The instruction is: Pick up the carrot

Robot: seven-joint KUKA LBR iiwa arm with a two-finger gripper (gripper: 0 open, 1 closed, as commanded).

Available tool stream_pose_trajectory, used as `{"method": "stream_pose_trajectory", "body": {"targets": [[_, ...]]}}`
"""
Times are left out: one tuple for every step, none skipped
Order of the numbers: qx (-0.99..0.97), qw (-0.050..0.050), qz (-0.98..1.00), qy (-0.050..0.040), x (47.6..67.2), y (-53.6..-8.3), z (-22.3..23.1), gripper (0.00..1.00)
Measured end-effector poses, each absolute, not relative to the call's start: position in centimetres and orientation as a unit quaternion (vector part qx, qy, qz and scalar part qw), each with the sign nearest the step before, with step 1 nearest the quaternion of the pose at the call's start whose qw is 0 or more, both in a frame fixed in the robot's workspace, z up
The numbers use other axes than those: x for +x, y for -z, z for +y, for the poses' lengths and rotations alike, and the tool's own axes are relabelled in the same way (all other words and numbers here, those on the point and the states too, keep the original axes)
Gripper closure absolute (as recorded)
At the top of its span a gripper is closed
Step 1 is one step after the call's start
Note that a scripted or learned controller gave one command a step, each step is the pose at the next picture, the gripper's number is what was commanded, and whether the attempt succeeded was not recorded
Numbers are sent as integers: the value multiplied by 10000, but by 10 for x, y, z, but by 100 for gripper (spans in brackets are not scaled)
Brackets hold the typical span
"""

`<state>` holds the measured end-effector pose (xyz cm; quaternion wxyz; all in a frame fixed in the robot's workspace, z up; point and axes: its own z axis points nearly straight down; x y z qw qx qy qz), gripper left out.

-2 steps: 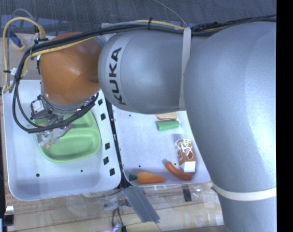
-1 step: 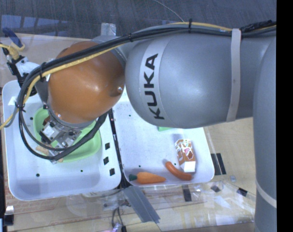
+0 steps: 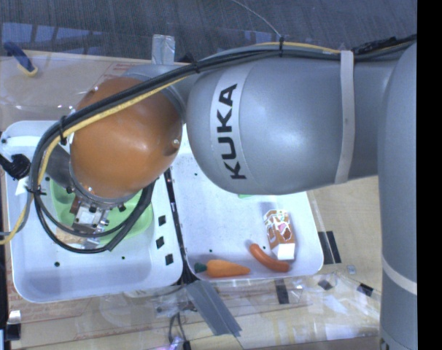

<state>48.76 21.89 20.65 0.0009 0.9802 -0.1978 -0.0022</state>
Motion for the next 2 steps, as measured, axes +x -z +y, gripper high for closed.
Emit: {"method": "stream_pose_trajectory", "body": {"targets": [[9382, -7, -3461, 6, 501, -232, 218, 100], [9784, -12, -2066, 11, 516, -211, 219, 100]]}}
